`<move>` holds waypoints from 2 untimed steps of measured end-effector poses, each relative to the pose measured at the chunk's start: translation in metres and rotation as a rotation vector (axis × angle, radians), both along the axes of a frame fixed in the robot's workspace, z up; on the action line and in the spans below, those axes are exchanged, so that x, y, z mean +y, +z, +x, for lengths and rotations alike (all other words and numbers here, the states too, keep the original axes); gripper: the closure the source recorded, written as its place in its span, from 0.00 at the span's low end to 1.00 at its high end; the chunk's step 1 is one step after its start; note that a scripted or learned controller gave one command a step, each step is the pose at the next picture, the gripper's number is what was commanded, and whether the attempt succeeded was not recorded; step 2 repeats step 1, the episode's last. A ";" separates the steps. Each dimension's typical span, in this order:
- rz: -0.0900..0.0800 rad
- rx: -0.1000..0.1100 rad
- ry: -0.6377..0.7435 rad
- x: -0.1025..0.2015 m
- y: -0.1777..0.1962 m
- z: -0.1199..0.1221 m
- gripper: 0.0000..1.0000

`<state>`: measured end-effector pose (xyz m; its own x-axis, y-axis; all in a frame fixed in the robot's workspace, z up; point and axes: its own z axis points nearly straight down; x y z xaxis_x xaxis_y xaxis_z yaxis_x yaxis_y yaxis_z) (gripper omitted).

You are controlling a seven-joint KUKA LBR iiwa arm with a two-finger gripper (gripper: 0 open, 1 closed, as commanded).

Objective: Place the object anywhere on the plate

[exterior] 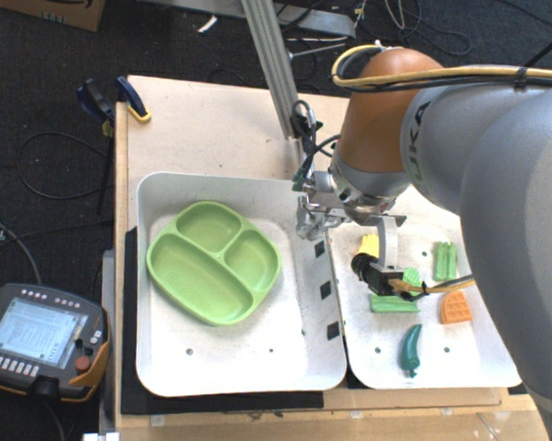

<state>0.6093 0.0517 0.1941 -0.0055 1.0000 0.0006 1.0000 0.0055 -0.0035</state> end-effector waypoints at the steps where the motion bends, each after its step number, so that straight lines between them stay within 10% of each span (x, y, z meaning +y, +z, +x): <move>1: 0.000 -0.007 -0.001 0.009 0.008 0.038 1.00; 2: 0.000 -0.007 -0.001 0.009 0.008 0.038 1.00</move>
